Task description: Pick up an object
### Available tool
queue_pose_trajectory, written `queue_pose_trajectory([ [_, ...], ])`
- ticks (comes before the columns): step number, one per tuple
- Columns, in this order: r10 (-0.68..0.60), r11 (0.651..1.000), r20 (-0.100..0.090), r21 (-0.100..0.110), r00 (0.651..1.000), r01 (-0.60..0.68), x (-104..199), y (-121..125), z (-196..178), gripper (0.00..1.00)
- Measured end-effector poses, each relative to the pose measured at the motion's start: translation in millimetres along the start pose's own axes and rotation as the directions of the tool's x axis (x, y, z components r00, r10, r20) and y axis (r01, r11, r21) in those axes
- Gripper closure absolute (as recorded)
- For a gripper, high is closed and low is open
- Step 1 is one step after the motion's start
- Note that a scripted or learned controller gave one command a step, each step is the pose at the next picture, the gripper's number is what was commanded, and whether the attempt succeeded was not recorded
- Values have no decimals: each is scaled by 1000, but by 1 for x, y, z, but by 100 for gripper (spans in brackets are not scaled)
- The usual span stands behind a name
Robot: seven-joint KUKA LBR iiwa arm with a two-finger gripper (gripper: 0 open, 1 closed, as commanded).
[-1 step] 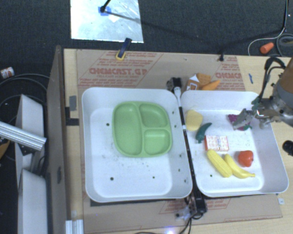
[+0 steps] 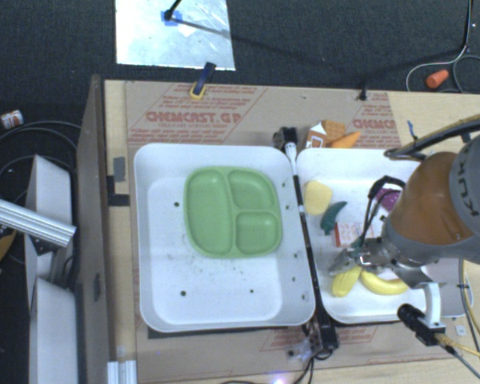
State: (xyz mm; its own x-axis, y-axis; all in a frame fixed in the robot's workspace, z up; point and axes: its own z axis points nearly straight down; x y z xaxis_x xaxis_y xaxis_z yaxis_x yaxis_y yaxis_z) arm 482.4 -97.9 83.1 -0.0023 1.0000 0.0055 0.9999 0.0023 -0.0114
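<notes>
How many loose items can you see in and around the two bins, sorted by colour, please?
Green: 1, divided plate
Yellow: 3, lemon-like piece, corn-like piece, banana
Teal: 1
Purple: 1
Orange: 1, behind the right bin
Total: 7

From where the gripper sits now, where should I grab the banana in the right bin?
Take the banana across its thick middle, coming straight down. It lies flat, curving along the right bin's near wall, so its narrow width suits the gripper best. The yellow piece crowds its left end, so stay right.
</notes>
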Motion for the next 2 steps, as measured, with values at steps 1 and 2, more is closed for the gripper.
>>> queue_pose_trajectory([
  [1,-2,1000,11,-25,1000,2,-46,86,-71,0],
  [2,8,1000,9,-18,1000,-7,-111,67,-3,0],
])
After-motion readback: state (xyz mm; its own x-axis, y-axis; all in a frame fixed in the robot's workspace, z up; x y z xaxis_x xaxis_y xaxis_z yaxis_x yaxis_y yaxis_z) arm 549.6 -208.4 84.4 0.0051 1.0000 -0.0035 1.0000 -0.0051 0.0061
